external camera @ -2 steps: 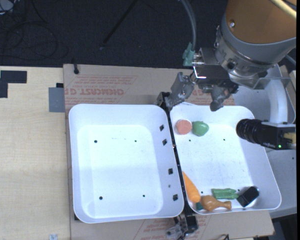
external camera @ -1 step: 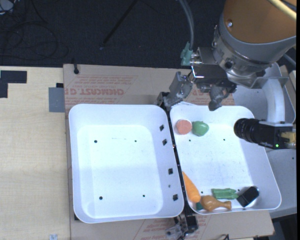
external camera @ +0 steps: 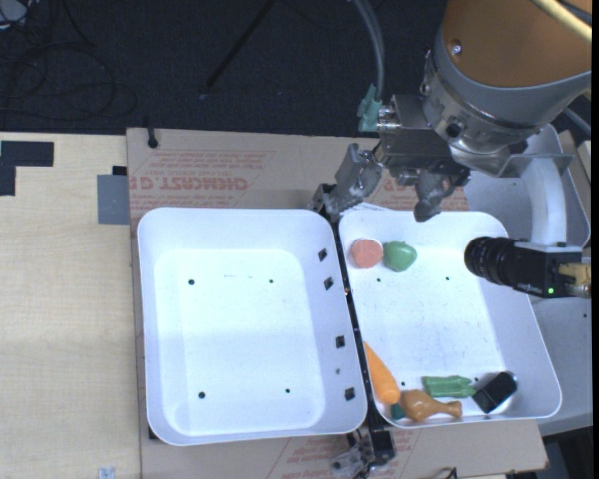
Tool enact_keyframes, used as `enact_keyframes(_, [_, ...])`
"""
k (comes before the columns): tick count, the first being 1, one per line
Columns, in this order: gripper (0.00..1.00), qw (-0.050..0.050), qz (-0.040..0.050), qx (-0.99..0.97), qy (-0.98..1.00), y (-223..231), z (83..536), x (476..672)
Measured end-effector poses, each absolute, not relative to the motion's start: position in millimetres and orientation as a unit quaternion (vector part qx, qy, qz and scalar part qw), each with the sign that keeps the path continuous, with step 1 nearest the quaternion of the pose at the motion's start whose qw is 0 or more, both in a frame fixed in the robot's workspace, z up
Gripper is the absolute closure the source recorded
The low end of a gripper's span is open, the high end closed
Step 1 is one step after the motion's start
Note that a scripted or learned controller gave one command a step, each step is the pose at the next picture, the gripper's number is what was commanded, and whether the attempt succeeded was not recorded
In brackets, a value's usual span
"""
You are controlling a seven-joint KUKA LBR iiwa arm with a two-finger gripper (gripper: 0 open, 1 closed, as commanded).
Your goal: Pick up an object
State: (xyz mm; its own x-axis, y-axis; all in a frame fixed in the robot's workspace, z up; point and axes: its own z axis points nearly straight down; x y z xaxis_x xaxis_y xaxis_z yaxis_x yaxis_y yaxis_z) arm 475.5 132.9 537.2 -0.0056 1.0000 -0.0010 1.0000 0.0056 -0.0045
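The gripper [external camera: 389, 196] hangs spread wide, holding nothing, over the right bin [external camera: 524, 312] at its twelve o'clock rim, above the pink ball [external camera: 366, 253].

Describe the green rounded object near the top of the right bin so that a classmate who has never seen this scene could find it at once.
Start at the right bin of the two white bins and look near its far edge, below the gripper. Two small rounded objects sit side by side there. The green rounded object is the right one; its neighbour, the pink ball, is pinkish orange.
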Motion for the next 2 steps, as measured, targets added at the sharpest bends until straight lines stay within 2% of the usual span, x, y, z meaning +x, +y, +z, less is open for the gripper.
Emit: enact_keyframes(2, [0.00,0.001,0.0023,-0.706,-0.708,129.4,537.2,475.7])
